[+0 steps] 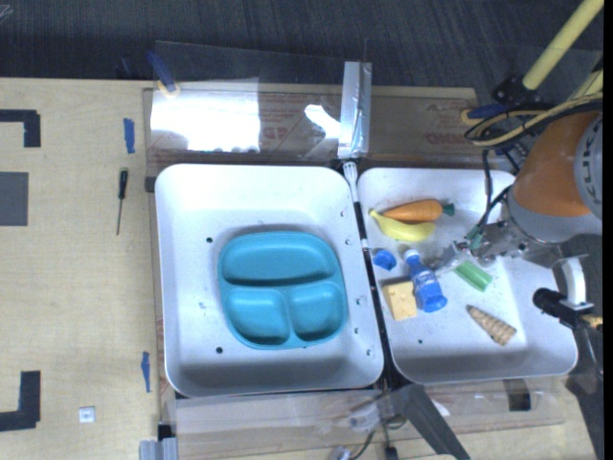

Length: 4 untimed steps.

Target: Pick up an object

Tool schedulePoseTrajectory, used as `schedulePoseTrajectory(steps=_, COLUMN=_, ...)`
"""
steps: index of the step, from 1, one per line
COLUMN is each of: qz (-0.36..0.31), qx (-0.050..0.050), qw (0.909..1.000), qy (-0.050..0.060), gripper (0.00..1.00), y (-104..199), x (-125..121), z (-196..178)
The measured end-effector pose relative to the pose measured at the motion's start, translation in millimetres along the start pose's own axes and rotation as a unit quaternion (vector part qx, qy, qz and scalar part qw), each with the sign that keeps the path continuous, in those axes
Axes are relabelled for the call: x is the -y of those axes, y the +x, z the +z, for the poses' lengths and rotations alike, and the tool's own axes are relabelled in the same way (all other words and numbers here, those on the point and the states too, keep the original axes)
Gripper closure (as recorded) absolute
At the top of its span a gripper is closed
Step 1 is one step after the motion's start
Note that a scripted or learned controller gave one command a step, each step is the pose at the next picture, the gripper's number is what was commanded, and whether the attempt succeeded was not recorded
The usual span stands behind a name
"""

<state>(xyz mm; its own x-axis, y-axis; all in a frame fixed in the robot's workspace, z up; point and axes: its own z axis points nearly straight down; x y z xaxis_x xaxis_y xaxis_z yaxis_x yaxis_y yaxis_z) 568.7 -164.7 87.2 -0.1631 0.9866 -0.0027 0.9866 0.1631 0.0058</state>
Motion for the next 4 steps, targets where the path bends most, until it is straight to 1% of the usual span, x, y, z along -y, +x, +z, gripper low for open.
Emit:
schedulePoseTrajectory(steps=1, qz=0.013, qx=-0.001, qw=0.9999, qy=-0.001, gripper=0.0, y=73.4, x=-1.4, z=-71.0)
schedulePoseTrajectory(steps=2, qz=0.108, qx=-0.001, qw=0.9942, qy=0.001, gripper=0.0, y=65.9, x=8.7, z=-0.6)
schedulePoseTrajectory(steps=3, qz=0.073, qx=0.0, qw=0.9973, qy=0.0, gripper=0.0, y=25.9, x=10.5, z=-0.2)
schedulePoseTrajectory(steps=4, qz=0.059, qx=-0.001, qw=0.9982, qy=-0.002, gripper=0.0, y=84.4, x=-31.3, z=-102.1)
